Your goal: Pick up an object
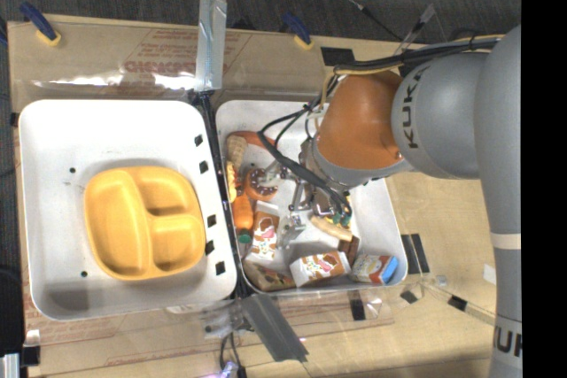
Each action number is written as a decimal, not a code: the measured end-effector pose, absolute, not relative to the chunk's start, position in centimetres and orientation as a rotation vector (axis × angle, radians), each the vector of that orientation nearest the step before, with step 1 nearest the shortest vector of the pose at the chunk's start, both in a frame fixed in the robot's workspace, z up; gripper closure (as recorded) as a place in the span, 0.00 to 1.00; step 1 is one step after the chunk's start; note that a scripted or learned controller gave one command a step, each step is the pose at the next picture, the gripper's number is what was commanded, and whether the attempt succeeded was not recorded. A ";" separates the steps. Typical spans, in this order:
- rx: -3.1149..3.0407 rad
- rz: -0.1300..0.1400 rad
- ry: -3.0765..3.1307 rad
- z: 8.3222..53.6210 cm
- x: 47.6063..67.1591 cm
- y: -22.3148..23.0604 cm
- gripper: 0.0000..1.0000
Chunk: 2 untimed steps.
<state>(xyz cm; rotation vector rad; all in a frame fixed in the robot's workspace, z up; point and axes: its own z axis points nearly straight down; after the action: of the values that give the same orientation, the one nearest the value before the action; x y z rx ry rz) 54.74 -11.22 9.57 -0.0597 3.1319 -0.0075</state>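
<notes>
My gripper (pixel 304 210) reaches down into the right bin (pixel 387 206), under the orange wrist band, among a pile of small toy food items. Right beside it lie a bread-like piece (pixel 329 228) and a brown-and-white carton (pixel 264 240). A white carton with a brown picture (pixel 319 266) and a small red-ended box (pixel 376 268) lie along the bin's near wall. An orange carrot-like piece (pixel 242 213) and a brown round piece (pixel 261 181) sit by the left wall. The wrist hides part of the pile.
The left bin (pixel 44 146) holds a yellow divided tray (pixel 142 219). A black divider (pixel 213 181) with clips runs between the bins. Cables loop from the wrist over the right bin's far side. Cardboard and tape edge the bench behind.
</notes>
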 end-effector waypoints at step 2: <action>0.074 -0.009 3.142 9.4 58.2 -11.1 0.00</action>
<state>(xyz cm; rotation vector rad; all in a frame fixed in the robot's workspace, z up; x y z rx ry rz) 58.25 -11.11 9.36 0.0742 3.1419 -0.0092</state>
